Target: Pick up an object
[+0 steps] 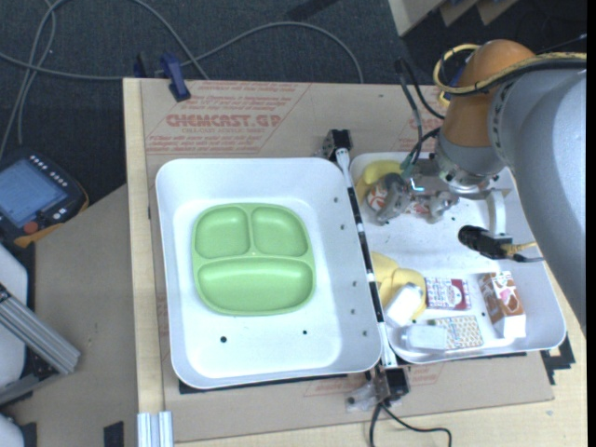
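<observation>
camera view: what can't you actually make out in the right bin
- gripper: blurred against clutter in the camera view, so it is unclear whether it holds anything.
- yellow object at the bin's far corner: partly covered by the gripper, so its shape is unclear.
- small cartons: print too small to read.
- right bin: its far right side is covered by the arm.

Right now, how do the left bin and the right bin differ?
The left bin holds one large green divided plate; the right bin holds several small things, among them a carton and a yellow piece. The gripper hangs over the right bin, not the left bin. Both are shallow and white.
</observation>
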Action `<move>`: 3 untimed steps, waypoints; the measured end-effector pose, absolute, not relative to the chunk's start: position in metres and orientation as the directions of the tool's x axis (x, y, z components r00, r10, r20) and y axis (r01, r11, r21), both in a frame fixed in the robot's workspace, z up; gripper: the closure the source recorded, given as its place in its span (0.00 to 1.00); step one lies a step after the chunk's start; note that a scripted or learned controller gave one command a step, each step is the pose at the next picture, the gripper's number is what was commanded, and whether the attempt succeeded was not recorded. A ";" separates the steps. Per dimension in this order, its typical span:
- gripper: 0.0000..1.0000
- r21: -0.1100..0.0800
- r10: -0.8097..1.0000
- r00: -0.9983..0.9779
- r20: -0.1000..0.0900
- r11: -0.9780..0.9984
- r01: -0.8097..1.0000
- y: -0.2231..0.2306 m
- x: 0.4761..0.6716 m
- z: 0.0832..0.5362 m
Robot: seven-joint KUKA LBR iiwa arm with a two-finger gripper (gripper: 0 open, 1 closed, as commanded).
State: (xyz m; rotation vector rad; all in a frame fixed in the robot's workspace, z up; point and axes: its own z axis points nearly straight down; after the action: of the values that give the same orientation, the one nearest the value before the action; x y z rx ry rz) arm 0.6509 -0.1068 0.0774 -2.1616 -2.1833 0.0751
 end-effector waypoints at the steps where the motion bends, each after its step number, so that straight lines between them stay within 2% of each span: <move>1: 0.00 -0.044 1.000 -0.003 0.003 0.004 0.999 -0.112 0.658 0.108; 2: 0.00 -0.003 1.000 0.001 -0.001 -0.001 1.000 -0.160 0.600 0.084; 3: 0.00 0.017 1.000 -0.003 -0.004 0.003 1.000 -0.104 0.494 0.087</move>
State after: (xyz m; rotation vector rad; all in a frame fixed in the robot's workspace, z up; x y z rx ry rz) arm 0.4944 -0.1039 0.0867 -2.2281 -2.2356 -0.0148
